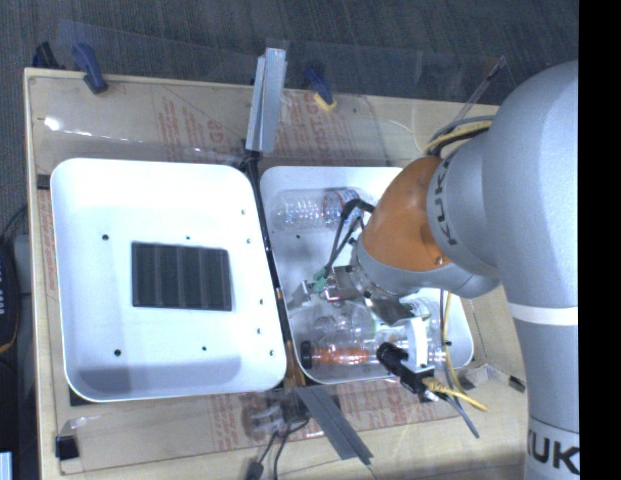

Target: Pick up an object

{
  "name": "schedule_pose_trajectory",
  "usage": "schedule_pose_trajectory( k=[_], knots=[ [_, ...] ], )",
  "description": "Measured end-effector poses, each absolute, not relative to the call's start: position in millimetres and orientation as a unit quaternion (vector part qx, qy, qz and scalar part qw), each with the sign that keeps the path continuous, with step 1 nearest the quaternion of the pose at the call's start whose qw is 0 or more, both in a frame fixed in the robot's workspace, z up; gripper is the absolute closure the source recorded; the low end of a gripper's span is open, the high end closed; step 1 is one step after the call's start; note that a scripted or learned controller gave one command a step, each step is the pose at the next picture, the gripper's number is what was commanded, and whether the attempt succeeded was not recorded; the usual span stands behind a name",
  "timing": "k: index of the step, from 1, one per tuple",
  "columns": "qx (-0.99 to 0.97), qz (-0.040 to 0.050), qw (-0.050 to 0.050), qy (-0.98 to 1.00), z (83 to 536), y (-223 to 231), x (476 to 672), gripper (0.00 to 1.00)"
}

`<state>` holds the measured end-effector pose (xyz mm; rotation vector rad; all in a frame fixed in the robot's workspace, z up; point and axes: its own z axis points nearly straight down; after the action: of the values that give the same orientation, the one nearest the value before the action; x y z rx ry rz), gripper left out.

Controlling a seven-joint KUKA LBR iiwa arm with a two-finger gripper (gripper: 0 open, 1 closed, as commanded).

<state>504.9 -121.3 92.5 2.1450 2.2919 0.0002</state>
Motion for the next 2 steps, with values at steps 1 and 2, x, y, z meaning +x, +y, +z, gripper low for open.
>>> schedule_pose_trajectory(
  k=[1,2],
  knots=[
    [0.723,0.0000,0.000,0.691,149,-183,486.1,0.00],
    [0.770,0.0163,0.023,0.637,128,-190,496.7,0.00]
  ],
)
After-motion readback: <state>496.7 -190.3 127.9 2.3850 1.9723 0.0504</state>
